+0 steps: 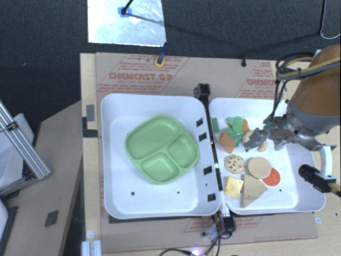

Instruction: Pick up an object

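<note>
The right white bin (305,200) holds several toy foods. A green piece (234,124) and an orange wedge (228,141) lie near its left wall. Below them are a chocolate-chip cookie (234,164), a round tan disc (259,167), a red slice (273,178), a yellow cheese square (233,186) and a tan bread wedge (253,191). My gripper (258,139) reaches in from the right and hangs low over the upper middle of this bin, just right of the orange wedge and above the tan disc. Its grey body hides what lies under it.
The left white bin (114,196) holds a green divided plate (161,148). A black divider with clips (211,153) runs between the bins. A black part of the arm (314,178) sticks out over the right bin's right side. Cardboard lies under both bins.
</note>
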`<action>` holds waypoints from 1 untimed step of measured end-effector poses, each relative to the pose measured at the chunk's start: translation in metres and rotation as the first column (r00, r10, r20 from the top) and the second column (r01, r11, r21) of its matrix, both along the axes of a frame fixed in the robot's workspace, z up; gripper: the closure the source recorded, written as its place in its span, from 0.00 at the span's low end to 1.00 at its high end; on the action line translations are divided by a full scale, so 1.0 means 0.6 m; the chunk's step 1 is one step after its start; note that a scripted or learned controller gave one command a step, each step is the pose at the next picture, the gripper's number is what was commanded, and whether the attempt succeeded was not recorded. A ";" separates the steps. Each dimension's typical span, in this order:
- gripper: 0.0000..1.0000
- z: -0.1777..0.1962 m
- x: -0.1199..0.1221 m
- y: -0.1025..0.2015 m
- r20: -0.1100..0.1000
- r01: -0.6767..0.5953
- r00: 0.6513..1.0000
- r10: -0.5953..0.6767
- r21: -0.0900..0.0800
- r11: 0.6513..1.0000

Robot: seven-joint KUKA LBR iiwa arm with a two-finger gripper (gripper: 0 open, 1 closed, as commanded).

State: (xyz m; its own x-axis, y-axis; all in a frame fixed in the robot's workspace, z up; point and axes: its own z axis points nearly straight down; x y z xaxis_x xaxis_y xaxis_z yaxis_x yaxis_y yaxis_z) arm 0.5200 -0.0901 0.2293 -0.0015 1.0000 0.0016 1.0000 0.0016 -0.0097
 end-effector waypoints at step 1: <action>0.00 0.009 0.004 0.000 0.012 -0.002 1.000 0.002 -0.001 1.000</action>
State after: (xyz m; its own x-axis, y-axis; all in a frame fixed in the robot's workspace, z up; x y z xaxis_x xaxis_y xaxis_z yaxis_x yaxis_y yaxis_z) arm 0.5224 -0.0900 0.2347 -0.0037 1.0000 0.0002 1.0000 0.0037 0.0019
